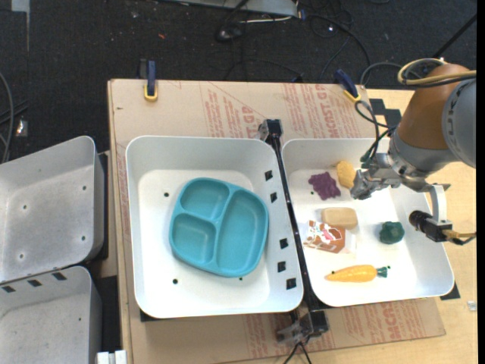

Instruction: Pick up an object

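Yellow food [345, 174] lies in the right bin [424, 283] just beside the gripper [362, 186], whose fingers seem empty, though their opening is too small to tell, so picking remains undone.

Bright, even overhead light washes my 2 white bins [144, 226] nearly flat; soft shadows hug their walls, the floor beyond them dim, focus slightly soft.

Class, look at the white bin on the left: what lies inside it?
Inside the left bin lies a turquoise divided plate, its three compartments showing nothing in them. Whatever is beneath the plate is covered.
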